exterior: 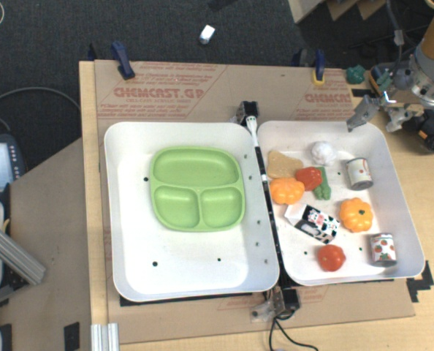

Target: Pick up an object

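The right bin point(403, 196) holds several small toys. Among them are a white ball point(321, 151), a tan slice point(280, 164), a red pepper point(309, 176) and a green piece point(323, 187). There are also two orange pumpkins point(286, 190) point(356, 214), a silver can point(358, 172), a black-and-white carton point(318, 223), a red tomato point(332, 257) and a small printed can point(383, 248). My gripper point(376, 115) hangs over the bin's far right corner, above the rim. It is open, nothing lies between its fingers, and it stands apart from every toy.
The left bin point(129, 254) holds a green divided plate point(199, 189). A black clip point(248, 112) sits where the two bins meet at the back. Blue clamps point(122, 58) point(319, 68) pin the cardboard board. The arm's body is at the right edge.
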You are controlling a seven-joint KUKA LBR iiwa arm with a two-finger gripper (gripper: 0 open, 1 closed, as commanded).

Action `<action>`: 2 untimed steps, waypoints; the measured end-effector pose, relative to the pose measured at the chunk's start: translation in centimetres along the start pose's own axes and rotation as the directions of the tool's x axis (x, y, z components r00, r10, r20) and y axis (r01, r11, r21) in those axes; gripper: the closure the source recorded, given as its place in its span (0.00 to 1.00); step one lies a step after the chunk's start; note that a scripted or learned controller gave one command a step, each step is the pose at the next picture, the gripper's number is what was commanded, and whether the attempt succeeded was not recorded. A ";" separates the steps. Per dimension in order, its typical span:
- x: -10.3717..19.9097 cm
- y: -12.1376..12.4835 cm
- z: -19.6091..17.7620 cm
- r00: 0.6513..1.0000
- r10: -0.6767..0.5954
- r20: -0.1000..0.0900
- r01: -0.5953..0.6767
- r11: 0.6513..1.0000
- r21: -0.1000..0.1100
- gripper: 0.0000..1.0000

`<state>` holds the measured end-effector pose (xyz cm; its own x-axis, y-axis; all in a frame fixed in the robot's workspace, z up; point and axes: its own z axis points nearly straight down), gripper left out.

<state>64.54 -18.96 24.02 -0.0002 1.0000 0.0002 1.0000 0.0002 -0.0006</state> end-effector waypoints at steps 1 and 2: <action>0.1 -1.7 12.5 1.000 -0.001 0.010 0.001 1.000 -0.025 0.00; 5.8 1.1 15.4 1.000 -0.006 0.002 0.006 1.000 -0.008 0.00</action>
<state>65.59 -13.20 8.63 -0.0058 1.0000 -0.0014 1.0000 0.0059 0.0073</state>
